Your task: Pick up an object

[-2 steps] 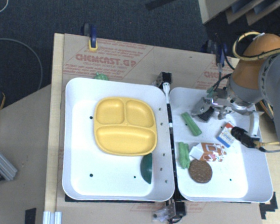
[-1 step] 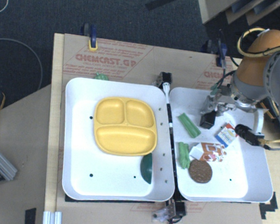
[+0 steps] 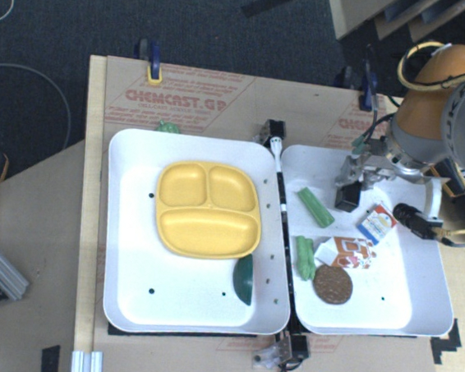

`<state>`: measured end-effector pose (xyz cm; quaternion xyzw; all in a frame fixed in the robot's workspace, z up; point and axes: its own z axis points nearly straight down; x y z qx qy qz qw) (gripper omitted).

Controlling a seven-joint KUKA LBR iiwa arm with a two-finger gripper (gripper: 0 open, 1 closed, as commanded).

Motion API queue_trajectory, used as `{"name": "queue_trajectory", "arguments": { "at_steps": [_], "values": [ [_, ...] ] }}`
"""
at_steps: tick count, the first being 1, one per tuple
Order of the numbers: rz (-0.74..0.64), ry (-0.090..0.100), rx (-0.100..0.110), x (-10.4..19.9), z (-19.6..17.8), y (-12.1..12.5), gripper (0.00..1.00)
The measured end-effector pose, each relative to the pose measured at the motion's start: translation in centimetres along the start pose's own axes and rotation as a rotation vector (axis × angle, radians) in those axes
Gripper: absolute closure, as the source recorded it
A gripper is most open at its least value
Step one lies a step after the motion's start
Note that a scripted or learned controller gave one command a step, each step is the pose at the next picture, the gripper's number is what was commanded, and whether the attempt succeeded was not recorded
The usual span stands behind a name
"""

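My gripper (image 3: 348, 193) hangs low over the back of the right bin (image 3: 419, 300), pointing down near the bin's far left part. Just left of it lies a long green pod (image 3: 314, 207). A small blue, white and red packet (image 3: 376, 223) lies to its right. Nearer the front are a shorter green piece (image 3: 304, 258), a white wrapper with brown and red print (image 3: 349, 253) and a round brown disc (image 3: 333, 285). I see nothing held in the gripper.
The left bin (image 3: 128, 236) holds a yellow divided plate (image 3: 208, 209) and a dark green object (image 3: 244, 280) near its front right corner. The grey arm with its orange band (image 3: 441, 87) reaches in from the back right.
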<state>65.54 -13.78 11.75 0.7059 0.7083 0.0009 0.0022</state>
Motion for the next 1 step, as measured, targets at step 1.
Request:
{"name": "queue_trajectory", "arguments": {
  "at_steps": [1],
  "values": [
    [-0.003, 0.002, -0.003, 6.48, -7.29, -1.72, 1.00]
  ]
}}
